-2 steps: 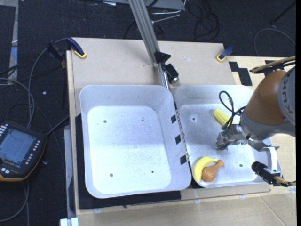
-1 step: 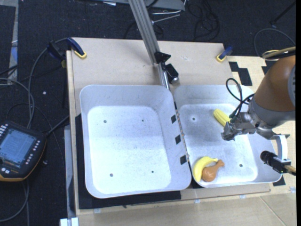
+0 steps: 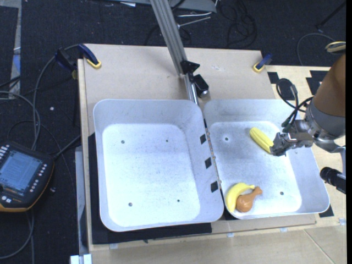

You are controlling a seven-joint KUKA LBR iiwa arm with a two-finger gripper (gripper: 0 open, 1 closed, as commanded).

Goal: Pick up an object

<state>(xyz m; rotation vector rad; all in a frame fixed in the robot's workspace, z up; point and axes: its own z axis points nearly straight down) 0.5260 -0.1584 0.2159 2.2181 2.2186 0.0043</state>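
Corn cob, yellow, lies in the right bin near its far side; the gripper touches its right end, finger state impossible to tell; banana and drumstick lie together near the front rim; no readable writing.

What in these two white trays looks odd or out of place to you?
Nothing looks spilled or broken. The only oddity is the toy food: in the right bin a yellow banana and an orange drumstick lie touching at the near edge. A yellow corn cob lies beside the gripper.
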